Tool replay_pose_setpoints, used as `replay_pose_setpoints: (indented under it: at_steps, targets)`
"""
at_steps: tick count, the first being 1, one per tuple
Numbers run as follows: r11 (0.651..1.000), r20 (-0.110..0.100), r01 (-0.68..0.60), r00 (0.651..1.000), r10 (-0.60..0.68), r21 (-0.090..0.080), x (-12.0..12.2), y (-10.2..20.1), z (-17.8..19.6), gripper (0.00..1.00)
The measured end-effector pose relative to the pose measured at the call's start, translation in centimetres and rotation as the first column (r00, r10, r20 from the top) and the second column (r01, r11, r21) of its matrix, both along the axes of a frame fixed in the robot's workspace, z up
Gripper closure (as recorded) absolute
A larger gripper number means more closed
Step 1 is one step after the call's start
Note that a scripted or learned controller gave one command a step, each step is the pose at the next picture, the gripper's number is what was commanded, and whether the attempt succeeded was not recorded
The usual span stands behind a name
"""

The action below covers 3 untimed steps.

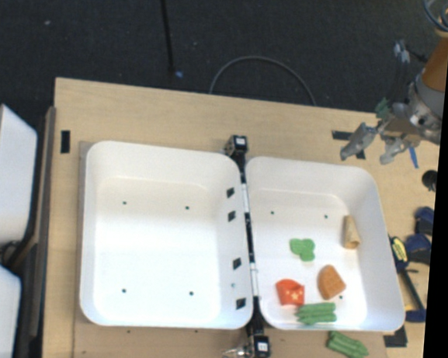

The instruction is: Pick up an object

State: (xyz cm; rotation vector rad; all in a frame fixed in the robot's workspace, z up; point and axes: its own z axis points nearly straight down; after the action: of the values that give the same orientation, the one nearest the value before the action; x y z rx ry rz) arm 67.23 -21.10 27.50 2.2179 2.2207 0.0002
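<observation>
Nearest, a green piece point(347, 346) lies on the surface point(176, 104) outside the right bin point(364, 179). Inside that bin sit a second green piece point(316, 312), a red block point(290, 291), an orange lump point(330, 282), a green blob point(303, 248) and a tan cylinder point(350, 231). All 6 look like light, stiff toys; the red block seems easiest to pinch across its sides. Farthest, the claw point(376, 147) hangs open and empty beyond the bin's far rim; the arm above it is cut off.

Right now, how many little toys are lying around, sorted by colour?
Green: 3, namely the small green lump, the long green piece inside the right bin, and the green piece on the bench
Red: 1
Orange-brown: 1
Tan: 1
Total: 6
</observation>
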Motion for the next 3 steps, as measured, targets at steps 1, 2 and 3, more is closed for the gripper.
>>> replay_pose_setpoints:
  at_steps: [1,2,3]
  targets:
    - [1.000,-0.016,0.002,1.000,-0.002,0.006,-4.9,3.8,-15.7,0.00]
    - [1.000,-0.008,0.003,1.000,-0.003,0.003,-10.2,7.0,-17.6,0.00]
    - [1.000,0.001,0.009,1.000,-0.009,0.002,-9.8,6.8,-16.3,1.00]
